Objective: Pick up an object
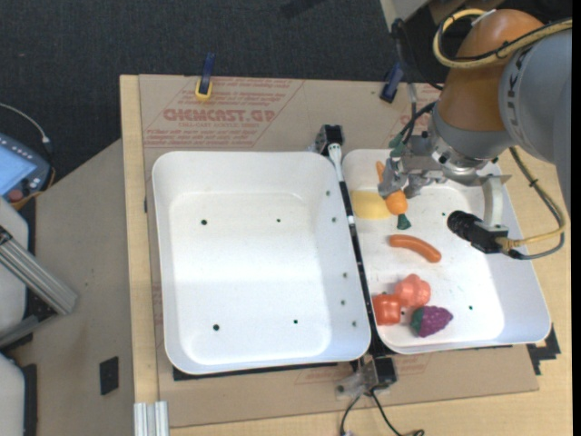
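Nearest the camera, at the front of the right-hand shallow white plastic bin [522,312], a small purple toy grape cluster [431,320] lies touching a lumpy red-orange toy [400,298], and just behind them an orange sausage-shaped toy [415,248] lies by itself on bare floor. Farther back, a pale yellow rounded toy [369,206] sits against the wall shared with the left-hand white bin [172,243], and beside it is a small orange carrot-like piece with a green tip [398,205]. The grey two-finger gripper [396,182] hangs right over that carrot; whether its fingers are apart or closed on it I cannot tell. A good grasp probably means straddling the carrot alone, keeping off the yellow toy and the bin wall, closing fully before lifting, then rising straight up.
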`<act>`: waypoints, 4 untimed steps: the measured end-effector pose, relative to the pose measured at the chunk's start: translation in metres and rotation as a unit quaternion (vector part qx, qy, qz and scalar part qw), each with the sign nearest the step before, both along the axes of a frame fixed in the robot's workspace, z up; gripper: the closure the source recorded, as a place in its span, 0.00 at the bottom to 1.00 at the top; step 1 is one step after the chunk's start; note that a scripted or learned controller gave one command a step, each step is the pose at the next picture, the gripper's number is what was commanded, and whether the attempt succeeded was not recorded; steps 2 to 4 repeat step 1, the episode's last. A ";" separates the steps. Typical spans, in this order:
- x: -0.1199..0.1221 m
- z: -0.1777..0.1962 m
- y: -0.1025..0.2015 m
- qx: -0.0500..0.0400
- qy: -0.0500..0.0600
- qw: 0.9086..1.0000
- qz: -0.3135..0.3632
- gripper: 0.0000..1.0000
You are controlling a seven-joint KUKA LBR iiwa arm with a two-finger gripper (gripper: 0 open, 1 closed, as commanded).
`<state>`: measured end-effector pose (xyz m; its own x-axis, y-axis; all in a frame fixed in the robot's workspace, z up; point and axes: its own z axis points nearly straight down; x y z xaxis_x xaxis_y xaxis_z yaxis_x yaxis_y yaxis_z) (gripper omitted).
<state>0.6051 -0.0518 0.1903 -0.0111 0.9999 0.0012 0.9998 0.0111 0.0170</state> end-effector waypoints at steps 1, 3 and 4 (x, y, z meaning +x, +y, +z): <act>-0.052 -0.006 0.057 0.001 0.011 1.000 -0.003 1.00; -0.052 -0.006 0.057 0.001 0.011 1.000 -0.003 1.00; -0.052 -0.006 0.057 0.001 0.011 1.000 -0.003 1.00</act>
